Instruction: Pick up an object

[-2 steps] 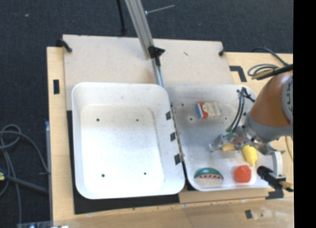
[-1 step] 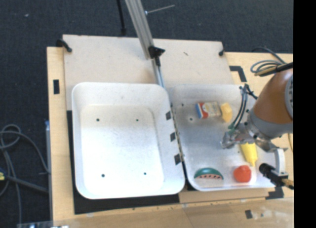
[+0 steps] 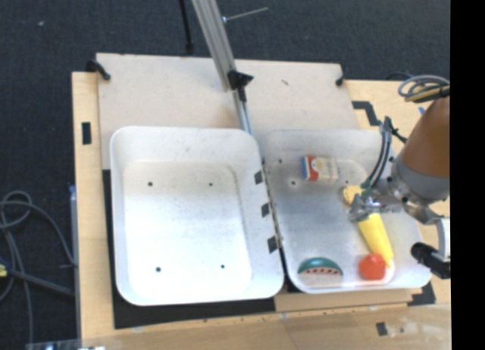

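The right bin (image 3: pixel 303 220) holds several small objects. A little red, blue and cream box (image 3: pixel 319 168) lies near its far side. A long yellow piece (image 3: pixel 377 239) lies slanted at the right, with a red ball (image 3: pixel 372 267) at its lower end. A green and red watermelon slice (image 3: pixel 320 269) rests at the near rim. My gripper (image 3: pixel 363 206) hangs low over the upper end of the yellow piece, next to a small yellow bit (image 3: pixel 351 193). I see nothing lifted off the bin floor.
The left bin (image 3: pixel 186 212) stands beside the right one, its raised rim between them. A slanted metal pole (image 3: pixel 216 34) rises from behind the bins. Cables (image 3: pixel 420 87) lie at the bench's far right corner.
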